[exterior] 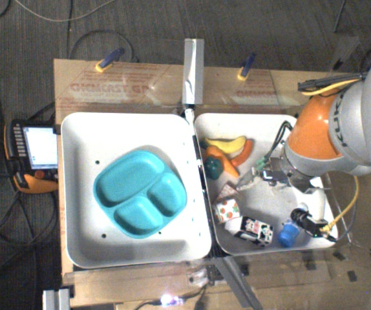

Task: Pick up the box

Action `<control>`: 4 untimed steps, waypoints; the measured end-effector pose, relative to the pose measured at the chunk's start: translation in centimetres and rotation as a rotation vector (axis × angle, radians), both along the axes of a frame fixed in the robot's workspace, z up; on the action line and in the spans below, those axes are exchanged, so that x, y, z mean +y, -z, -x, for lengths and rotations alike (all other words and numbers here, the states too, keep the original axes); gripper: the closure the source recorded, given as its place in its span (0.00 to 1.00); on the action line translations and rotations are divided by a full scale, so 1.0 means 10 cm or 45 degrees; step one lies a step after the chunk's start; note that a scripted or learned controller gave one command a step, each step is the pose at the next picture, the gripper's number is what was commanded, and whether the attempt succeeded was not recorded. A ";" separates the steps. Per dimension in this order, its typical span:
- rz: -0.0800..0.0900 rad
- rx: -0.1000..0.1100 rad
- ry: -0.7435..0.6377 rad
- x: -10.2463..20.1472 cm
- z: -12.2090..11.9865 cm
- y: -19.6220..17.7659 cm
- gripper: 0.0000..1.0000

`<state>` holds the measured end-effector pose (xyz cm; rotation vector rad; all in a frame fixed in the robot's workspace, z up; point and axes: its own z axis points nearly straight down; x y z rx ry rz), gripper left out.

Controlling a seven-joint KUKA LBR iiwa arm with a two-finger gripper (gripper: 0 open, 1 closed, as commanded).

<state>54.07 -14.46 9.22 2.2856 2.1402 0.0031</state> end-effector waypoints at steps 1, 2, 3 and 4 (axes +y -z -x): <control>-0.009 0.012 -0.035 -0.64 0.34 -0.05 0.00; -0.007 -0.003 0.455 -0.48 -0.32 0.02 0.00; -0.003 -0.005 0.453 -0.48 -0.33 -0.08 1.00; -0.002 -0.004 0.453 -0.49 -0.32 -0.08 0.00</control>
